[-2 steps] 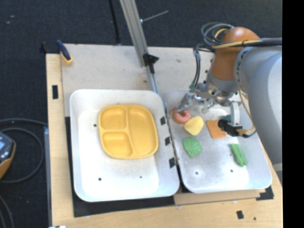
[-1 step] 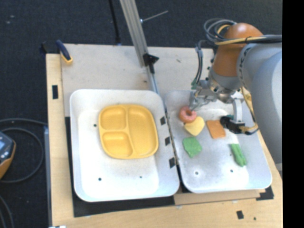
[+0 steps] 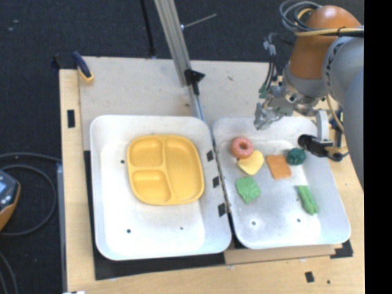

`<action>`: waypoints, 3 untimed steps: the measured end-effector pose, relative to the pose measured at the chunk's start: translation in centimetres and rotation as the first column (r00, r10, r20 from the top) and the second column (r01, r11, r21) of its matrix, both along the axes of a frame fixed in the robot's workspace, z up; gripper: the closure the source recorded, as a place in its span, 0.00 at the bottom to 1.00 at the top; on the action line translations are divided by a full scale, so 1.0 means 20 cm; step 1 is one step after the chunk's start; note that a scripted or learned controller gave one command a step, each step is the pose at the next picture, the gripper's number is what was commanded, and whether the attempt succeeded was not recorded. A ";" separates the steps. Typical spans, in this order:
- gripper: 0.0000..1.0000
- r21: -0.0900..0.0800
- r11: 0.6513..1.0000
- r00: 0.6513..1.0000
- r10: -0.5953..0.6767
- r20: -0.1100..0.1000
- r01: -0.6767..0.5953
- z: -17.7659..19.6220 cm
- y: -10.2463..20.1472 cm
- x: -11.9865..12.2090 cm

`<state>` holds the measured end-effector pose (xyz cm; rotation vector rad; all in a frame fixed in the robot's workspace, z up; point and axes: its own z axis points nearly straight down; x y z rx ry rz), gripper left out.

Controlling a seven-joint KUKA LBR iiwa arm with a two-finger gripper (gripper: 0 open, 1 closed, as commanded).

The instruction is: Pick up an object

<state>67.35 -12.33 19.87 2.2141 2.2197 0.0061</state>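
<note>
A grey-and-orange arm poises its gripper [image 3: 262,120] over the far edge of the right bin [image 3: 334,225]; whether its fingers are open or shut cannot be told. Just near of it lies a pink doughnut [image 3: 242,146], touching a yellow heart-shaped piece [image 3: 252,162]. The doughnut looks light and probably soft; a pinch across its ring seems the surest hold.

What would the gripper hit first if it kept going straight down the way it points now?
Most likely the bare white floor of the right bin near its back edge. The gripper points down above that spot, with the pink donut lying a little nearer the camera. Its height is unclear from this slanted view.
</note>
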 end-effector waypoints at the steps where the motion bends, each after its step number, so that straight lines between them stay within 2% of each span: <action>1: 1.00 0.000 1.000 1.000 -0.003 -0.001 0.003 0.29 -0.02 -0.04; 2: 1.00 0.001 1.000 1.000 0.000 -0.003 0.000 0.41 -0.03 -0.04; 3: 1.00 0.002 1.000 1.000 0.002 -0.009 -0.002 0.32 0.21 -0.18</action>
